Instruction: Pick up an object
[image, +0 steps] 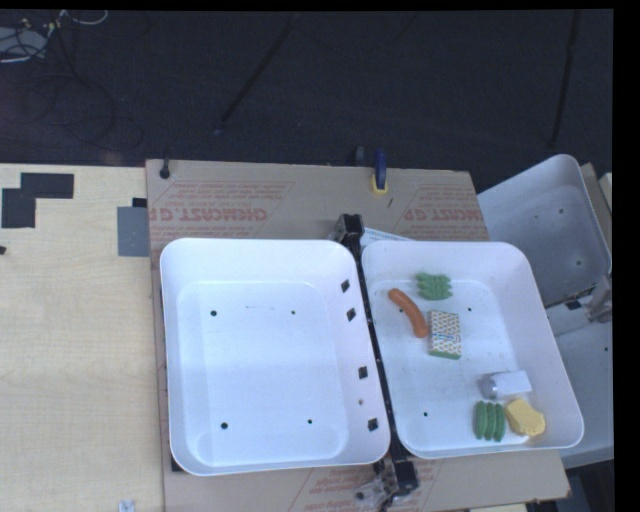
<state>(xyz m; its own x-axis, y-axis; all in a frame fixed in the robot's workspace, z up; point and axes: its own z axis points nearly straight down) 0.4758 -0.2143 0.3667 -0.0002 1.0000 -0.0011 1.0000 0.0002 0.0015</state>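
When selecting a target, look to the right bin (545, 300): all six candidates lying loose on its floor. Treat the near-right corner as the main hazard: yellow piece (526, 418) touching green pod cluster (489, 421), grey block (505, 383) just beside both. Risk there of nudging a neighbour, or of pinching two items at once and dropping both. Take similar care with the orange sausage (408, 311), just beside the patterned block (445, 333): rounded, probably prone to rolling out of a closing grip. Prefer the green ridged piece (435, 286), apart from the rest but near the far wall; guard against striking the rim. Cannot tell the gripper state; confirm before any descent. Skip the left bin (260, 260): nothing to grasp.
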